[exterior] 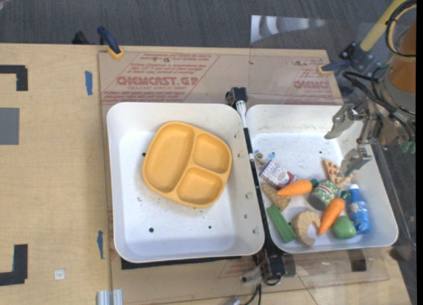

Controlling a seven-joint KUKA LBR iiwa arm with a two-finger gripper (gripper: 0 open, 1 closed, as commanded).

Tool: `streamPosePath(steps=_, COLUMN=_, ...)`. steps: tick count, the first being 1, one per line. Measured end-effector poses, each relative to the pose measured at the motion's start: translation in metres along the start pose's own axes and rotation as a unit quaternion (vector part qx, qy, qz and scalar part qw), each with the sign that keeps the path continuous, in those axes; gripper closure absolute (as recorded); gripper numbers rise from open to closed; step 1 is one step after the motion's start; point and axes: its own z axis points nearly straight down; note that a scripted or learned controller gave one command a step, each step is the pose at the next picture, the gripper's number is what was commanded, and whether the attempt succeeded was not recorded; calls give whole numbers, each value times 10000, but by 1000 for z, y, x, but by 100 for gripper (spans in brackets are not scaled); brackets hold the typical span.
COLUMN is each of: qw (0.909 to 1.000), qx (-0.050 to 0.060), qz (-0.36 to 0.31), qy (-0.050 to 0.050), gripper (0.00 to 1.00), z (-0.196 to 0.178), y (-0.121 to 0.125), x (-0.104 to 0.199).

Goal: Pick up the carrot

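Note:
Two orange carrots lie in the right bin [291, 132]. One carrot [295, 188] lies almost flat near the middle of the pile; the other carrot [332, 214] leans diagonally toward the front right. My gripper [348, 142] hangs over the bin's back right part, above and to the right of both carrots. Its fingers [339, 124] are spread open with nothing between them.
Around the carrots lie a green can [322, 193], a blue bottle [357, 208], a green cucumber [281, 223], a bread piece [306, 226], a pizza slice [334, 171] and a snack packet [276, 175]. The left bin [125, 185] holds a yellow divided plate [187, 163].

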Motion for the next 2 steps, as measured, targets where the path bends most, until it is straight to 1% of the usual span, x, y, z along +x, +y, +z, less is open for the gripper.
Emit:
streamPosePath(steps=1, qw=9947, qx=-28, qz=-1026, qy=67, gripper=0, z=137, y=-29, x=2)
streamPosePath(steps=2, qw=9980, qx=38, qz=-585, qy=-230, gripper=0, z=159, y=-21, x=40)
